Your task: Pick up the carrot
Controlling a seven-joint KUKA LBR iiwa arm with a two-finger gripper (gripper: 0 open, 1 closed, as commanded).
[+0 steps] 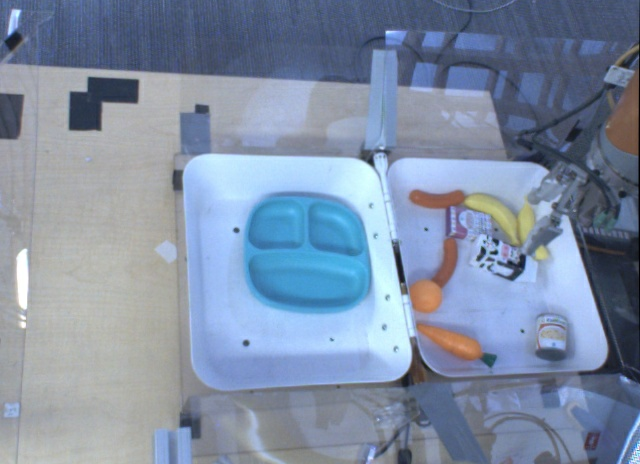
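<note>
The carrot [452,341] lies flat near the front edge of the right bin [580,302], its green stem end pointing right. My gripper [547,216] hangs at the bin's far right, over the tip of a yellow banana [495,214], well away from the carrot. Its fingers [549,233] are open with nothing between them.
An orange [427,296] sits just behind the carrot. Two sausages [437,197] [446,260], a second banana [527,222], a red-and-white packet [468,222], a black-and-white carton [497,257] and a small can [551,336] share the right bin. The left bin [215,252] holds a blue divided plate [307,254].
</note>
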